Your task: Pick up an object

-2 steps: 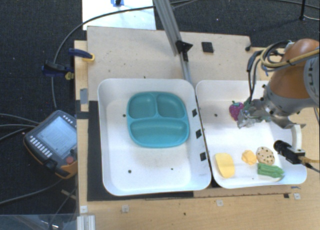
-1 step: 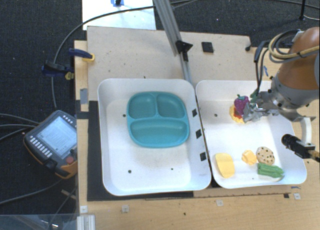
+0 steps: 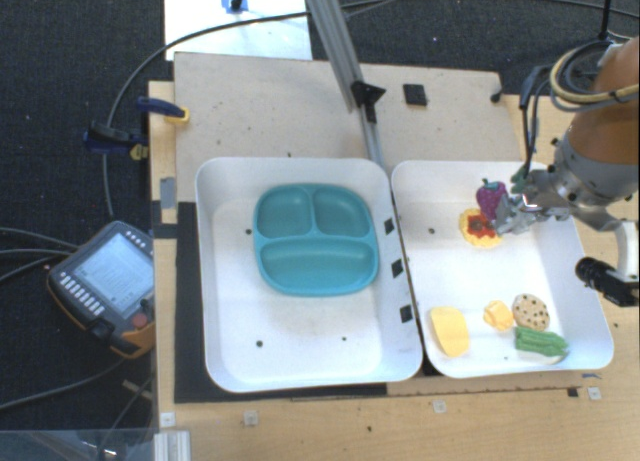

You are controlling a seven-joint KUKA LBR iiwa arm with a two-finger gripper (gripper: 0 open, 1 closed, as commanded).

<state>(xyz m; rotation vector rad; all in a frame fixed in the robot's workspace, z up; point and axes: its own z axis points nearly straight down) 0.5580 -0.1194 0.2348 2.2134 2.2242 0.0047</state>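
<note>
A pale bench (image 3: 300,99) on dark carpet carries 2 shallow white bins side by side, w/ cables looping across the floor and a teach pendant (image 3: 105,284) lying at the left. The left bin (image 3: 230,349) holds a teal divided plate (image 3: 315,239) w/ 3 compartments, sitting flat toward the bin's back half. The right bin (image 3: 450,269) holds the small stuff. My arm (image 3: 600,139) reaches in from the right, orange band above the wrist, and my claw (image 3: 505,217) sits low over the bin's back area. It's right beside a purple grape-like toy (image 3: 490,194) and a yellow-and-red toy (image 3: 478,229), which lie touching or nearly so. I can't tell how far my claw is spread, nor whether it has hold of either piece; the angle is too coarse. Along the bin's front edge, well apart from my claw: a yellow wedge (image 3: 450,331), a small yellow lump (image 3: 497,315), a speckled cookie (image 3: 530,311) and a green piece (image 3: 541,344) just below the cookie.
</note>
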